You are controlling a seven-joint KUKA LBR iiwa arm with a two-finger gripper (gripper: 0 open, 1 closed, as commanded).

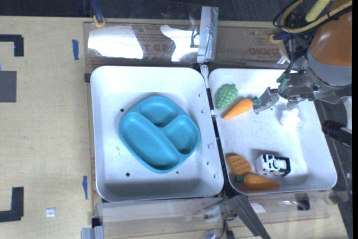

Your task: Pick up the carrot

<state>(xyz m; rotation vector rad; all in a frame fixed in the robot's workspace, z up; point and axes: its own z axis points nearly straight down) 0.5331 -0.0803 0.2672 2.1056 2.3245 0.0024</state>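
Claw (267, 99) beside carrot (238, 108), green toy (226, 95) adjacent

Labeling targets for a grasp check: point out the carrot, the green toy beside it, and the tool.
carrot (238, 108), camera view, mid orange body.
green toy (226, 95), camera view, bumpy centre.
tool (263, 101), camera view, at its tips.

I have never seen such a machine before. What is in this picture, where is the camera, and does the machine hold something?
The camera looks down at a slant on a bench with two white bins. The grey and orange thing at the right is a robot arm; its gripper is the part that grasps. The left bin holds a blue divided plate. In the right bin lie a carrot, a green toy vegetable, a brown waffle-like toy, another orange toy and a black and white item. The gripper is right beside the carrot's leafy end, but I cannot tell whether it holds it.
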